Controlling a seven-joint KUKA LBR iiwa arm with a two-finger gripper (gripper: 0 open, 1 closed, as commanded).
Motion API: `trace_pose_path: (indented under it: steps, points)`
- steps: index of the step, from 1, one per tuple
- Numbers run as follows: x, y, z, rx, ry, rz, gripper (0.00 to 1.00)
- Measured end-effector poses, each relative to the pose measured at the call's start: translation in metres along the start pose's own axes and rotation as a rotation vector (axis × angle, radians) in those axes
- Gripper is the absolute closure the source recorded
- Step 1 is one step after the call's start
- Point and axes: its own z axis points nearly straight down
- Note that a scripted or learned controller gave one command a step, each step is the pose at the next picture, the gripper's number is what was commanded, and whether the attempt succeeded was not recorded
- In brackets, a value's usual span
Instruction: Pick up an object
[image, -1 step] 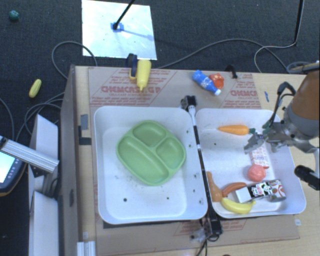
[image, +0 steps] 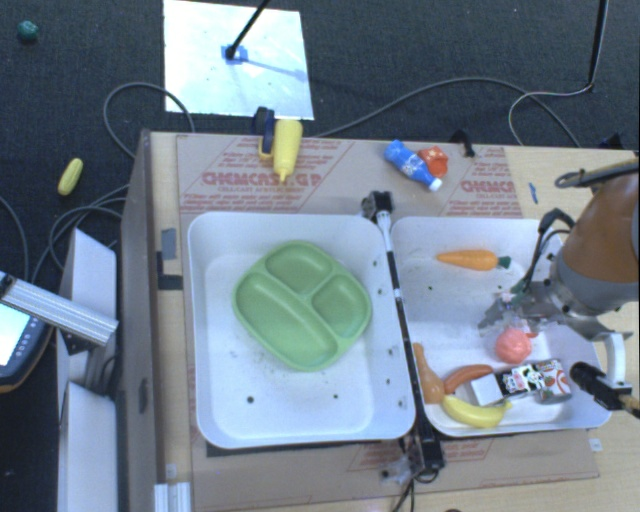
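While my grey arm with its orange band (image: 608, 235) reaches in from three o'clock over the right-hand shallow white bin (image: 440, 238), my gripper (image: 512, 312) hangs low near that bin's centre, directly above a round pink-orange ball-like toy (image: 514, 345); whether my fingers are spread or closed I cannot tell, as they blur into a grey tangle, and nothing is visibly clamped between them; the pink toy sits just at six o'clock of my fingertips, close enough that I cannot tell whether we touch; at twelve o'clock of me lies an orange plastic carrot with a green stub (image: 468, 260), well apart; along the bin's six o'clock edge cluster a yellow plastic banana (image: 474, 411), a reddish-orange sausage-shaped toy (image: 465, 378), an orange curved piece (image: 427, 377) against the dividing wall, and a small black-and-white printed box (image: 533, 380); the left-hand white bin (image: 215, 250) holds a pale green divided plastic plate (image: 302, 304); beyond the bins, at twelve o'clock on the cardboard, rest a yellow bottle-shaped toy (image: 284, 147) and a blue-and-red wrapped object (image: 415, 163).
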Motion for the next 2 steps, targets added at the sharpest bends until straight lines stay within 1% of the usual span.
trace_pose_path:
  steps: [1, 2]
  points:
    - [0.004, -0.029, 0.036, -0.002, 0.000, 0.000, 0.00]
    - [0.004, -0.028, 0.025, -0.005, 0.000, -0.001, 1.00]
